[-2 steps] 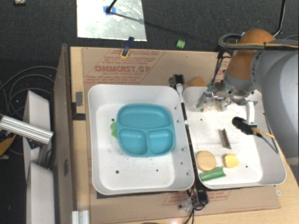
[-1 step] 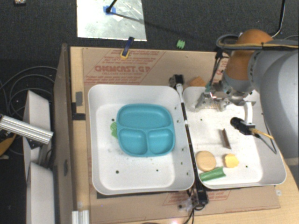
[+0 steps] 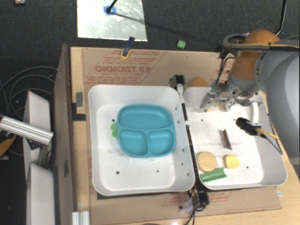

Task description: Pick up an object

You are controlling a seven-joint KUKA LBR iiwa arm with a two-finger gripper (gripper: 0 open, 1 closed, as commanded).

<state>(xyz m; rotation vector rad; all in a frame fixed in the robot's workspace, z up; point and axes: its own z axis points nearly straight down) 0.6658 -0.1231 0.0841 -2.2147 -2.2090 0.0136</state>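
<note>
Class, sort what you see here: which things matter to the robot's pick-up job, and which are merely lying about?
Part of the job:
gripper
round tan piece
yellow piece
green piece
brown stick
right bin

Lying about:
blue divided plate in the left bin
foil sheet
cables

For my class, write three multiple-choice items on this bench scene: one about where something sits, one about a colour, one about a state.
1. Where is the divided plate?
A. left bin
B. right bin
C. on the floor

2. What colour is that plate?
A. red
B. blue
C. black

3. How does the plate lie?
A. face up
B. upside down
C. on its edge

Answers:
1 A: it rests in the left bin, apart from the round biscuit-like piece in the right bin.
2 B: its surface is light blue.
3 A: its three compartments show.
</note>
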